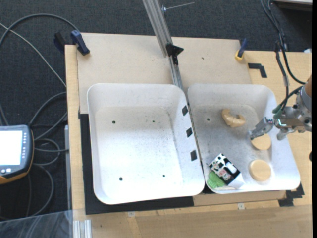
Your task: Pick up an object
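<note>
My gripper (270,133) reaches in from the right edge over the right bin (213,95), its fingers spread open. A small tan lump (262,143) lies on the bin floor just below and between the fingertips, and nothing is lifted. A tan croissant-shaped piece (233,118) rests to the left of the gripper. A round tan disc (260,170) sits near the bin's front right corner. A black, white and green packet (224,171) lies at the front left of that bin.
The left bin (99,133) stands beside the right one, with a ridge between them. A metal pole (158,24) slants over the bench from the top. Cables hang at the right by the arm; clamps sit at the board's back corners.
</note>
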You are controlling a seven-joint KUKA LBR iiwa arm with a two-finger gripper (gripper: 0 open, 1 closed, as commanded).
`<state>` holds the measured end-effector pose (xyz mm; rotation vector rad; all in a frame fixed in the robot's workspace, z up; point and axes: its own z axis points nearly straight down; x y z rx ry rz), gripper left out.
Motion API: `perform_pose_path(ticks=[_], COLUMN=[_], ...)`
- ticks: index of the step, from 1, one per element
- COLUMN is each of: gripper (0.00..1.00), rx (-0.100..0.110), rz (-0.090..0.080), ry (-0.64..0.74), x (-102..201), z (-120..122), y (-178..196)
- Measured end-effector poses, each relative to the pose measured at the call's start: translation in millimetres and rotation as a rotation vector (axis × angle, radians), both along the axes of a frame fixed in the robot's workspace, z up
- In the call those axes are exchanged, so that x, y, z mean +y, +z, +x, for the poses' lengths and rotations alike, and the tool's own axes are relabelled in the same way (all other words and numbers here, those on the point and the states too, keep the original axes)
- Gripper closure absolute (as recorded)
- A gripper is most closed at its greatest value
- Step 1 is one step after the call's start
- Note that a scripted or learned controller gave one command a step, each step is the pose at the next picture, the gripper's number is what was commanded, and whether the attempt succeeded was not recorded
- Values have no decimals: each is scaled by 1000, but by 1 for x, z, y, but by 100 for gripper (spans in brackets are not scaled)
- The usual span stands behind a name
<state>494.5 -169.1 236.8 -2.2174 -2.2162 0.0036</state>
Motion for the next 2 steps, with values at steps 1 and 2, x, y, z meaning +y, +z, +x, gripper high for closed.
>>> perform_pose_path(ticks=[1, 2], gripper=[0, 0], rx=[-6, 0], rz=[-2, 0], ry=[1, 1], x=[0, 6], z=[1, -4], y=[2, -43])
